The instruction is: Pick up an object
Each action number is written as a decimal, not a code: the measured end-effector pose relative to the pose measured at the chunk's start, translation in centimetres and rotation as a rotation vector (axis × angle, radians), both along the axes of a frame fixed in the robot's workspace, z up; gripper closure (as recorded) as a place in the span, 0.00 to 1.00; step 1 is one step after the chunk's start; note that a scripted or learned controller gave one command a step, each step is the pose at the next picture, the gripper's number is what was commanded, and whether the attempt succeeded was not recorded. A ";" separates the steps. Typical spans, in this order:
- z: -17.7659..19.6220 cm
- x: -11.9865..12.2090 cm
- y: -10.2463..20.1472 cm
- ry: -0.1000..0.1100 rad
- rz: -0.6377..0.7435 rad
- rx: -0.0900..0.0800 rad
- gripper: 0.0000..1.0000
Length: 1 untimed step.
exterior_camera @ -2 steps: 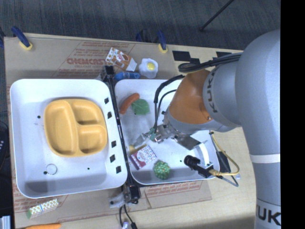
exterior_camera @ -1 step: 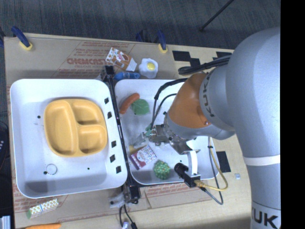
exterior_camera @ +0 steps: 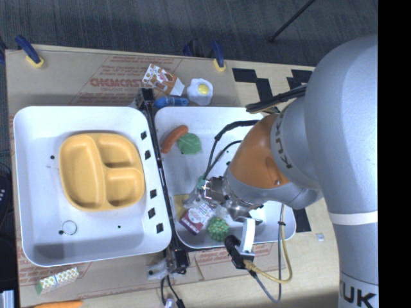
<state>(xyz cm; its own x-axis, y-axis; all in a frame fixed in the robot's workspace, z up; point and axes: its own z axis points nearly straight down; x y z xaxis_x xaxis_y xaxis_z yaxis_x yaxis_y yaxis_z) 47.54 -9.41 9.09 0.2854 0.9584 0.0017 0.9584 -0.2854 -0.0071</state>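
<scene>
I am down over the near end of my right-hand shallow white plastic bin (exterior_camera: 266, 117), and the thing I judge I am after is the small dark red packet with a white label (exterior_camera: 194, 219), lying flat on the bin floor close to the wall that divides the two bins. My hand (exterior_camera: 207, 194) sits just above and touching its upper edge, but my own wrist hides the tips, so I cannot tell whether the hand is spread or pressed together, and I will not claim the packet is held. Just beside the packet, toward the near rim, lies a round bumpy green toy like a bunch of grapes (exterior_camera: 218, 228), close enough that it could be nudged if I close on the packet. Something yellowish (exterior_camera: 179, 203) peeks out beside the packet against the divider; too little shows to name it.

Farther up the same bin, well apart from my hand, an orange sausage-shaped toy (exterior_camera: 173, 138) leans along the divider with a green leafy lump (exterior_camera: 189, 144) just beside it. They lie loose, as scattered picking stock.

The left white bin (exterior_camera: 29, 172) holds a yellow plastic tray with three compartments (exterior_camera: 101, 169), sitting upright in the middle. On the cardboard-covered surface (exterior_camera: 96, 76) beyond the bins sit a small printed carton (exterior_camera: 158, 78), a blue piece (exterior_camera: 171, 101) and a white and yellow egg-like toy (exterior_camera: 200, 90)
</scene>
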 end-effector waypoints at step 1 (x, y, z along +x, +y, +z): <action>1.0 0.0 0.0 0.002 0.005 0.001 1.00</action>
